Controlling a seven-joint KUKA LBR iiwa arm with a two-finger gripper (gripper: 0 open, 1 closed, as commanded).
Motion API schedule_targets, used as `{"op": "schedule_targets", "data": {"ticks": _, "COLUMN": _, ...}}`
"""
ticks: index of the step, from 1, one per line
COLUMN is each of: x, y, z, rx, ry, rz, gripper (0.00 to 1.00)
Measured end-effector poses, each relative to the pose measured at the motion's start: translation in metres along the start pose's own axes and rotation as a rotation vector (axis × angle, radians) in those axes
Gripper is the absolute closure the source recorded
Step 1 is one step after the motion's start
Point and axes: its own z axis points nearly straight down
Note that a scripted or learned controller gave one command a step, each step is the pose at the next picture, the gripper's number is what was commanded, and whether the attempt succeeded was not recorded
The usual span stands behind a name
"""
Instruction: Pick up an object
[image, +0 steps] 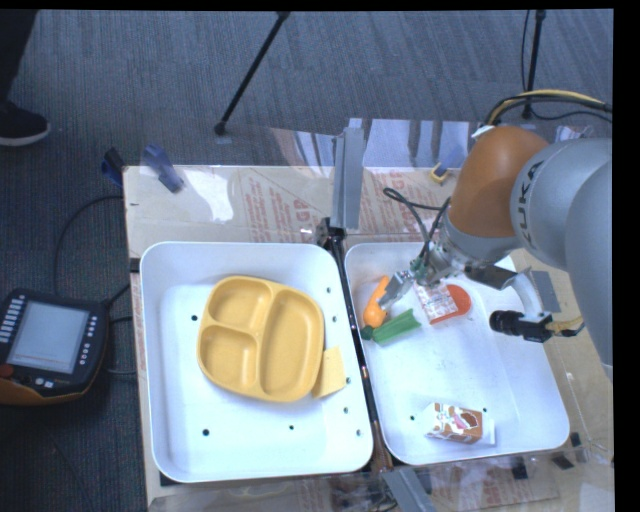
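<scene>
Two shallow white bins sit side by side on the surface (250, 205). The left bin (170, 400) contains a yellow divided plate (262, 338) with three compartments; a small yellow wedge (333, 372) lies touching the plate's right edge. The right bin (520, 400) contains an orange carrot-like piece (376, 303) and a green stick (393, 328) near its left wall, a flat white-and-red packet (442, 302) just beside them, and a brown-and-white carton (460, 423) lying apart near the front wall. The arm (540, 200) enters from the right. The tool (425, 272) hangs low over the packet and carrot-like piece; whether it is released or clenched cannot be told, and no object is seen between its parts.
</scene>
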Motion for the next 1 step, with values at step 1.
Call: {"op": "schedule_targets", "data": {"ticks": 1, "x": 0.0054, "y": -0.0006, "z": 0.0079, "rx": 0.005, "ry": 0.005, "rz": 0.1, "gripper": 0.0}}
